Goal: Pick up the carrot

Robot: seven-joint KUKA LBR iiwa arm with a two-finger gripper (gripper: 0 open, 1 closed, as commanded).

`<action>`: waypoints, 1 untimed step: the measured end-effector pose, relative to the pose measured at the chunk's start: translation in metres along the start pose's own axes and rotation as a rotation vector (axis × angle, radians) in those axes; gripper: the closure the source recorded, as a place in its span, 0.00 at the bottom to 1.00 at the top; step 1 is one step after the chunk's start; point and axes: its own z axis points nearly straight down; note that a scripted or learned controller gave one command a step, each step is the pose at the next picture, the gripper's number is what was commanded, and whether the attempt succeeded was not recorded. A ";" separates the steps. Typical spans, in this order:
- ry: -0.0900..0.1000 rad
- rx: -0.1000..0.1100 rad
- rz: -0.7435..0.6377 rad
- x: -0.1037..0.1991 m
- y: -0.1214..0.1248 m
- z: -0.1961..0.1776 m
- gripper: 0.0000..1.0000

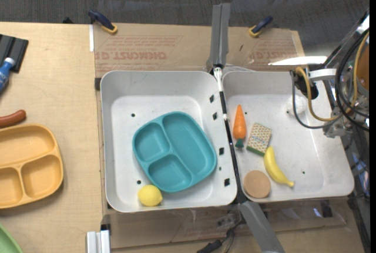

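Nearest the camera, a lemon [150, 195] sits at the near edge of the left bin [111, 128], touching a teal divided plate [174, 151] that fills the bin's middle. Across the divider, the carrot [238, 123] lies in the right bin [329, 175] against its left wall, tip pointing far. Just right are a small box [259, 138], a round cookie [257, 184] and a banana [276, 168]. Far right, the gripper [336, 125] hangs amid cables; whether its fingers are parted I cannot tell.
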 end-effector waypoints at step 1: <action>0.004 0.002 0.152 0.089 -0.019 0.032 1.00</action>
